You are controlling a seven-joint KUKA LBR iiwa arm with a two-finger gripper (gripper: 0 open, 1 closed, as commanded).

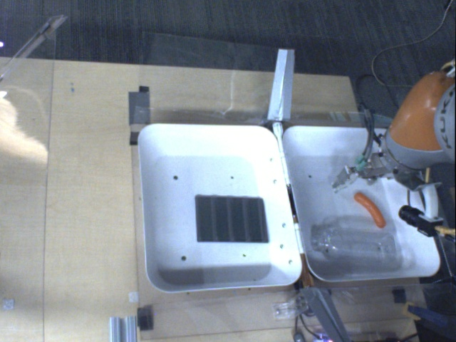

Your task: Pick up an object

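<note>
I have the gripper (347, 177) low over the right bin (313, 148), reaching in from the arm's side with the orange band just above the wrist. From this slanted overhead view its fingers look spread apart with nothing between them, though they are small and a bit blurred, so I read that as open and empty rather than certain.

The likeliest target is the orange sausage-shaped toy (370, 209), lying flat on the bin floor just beside and below the fingertips, apart from them. Nearer the front wall lies a clear plastic bottle (354, 242) on its side; being transparent, it is hard to trace against the white.

The left bin (164, 155) holds a dark ribbed rectangular pad (231, 219) lying flat near its middle. Both bins sit side by side on the wooden desk (71, 212), I judge so that things can be moved from one to the other.

I can read no labels, brands or writing anywhere.
</note>
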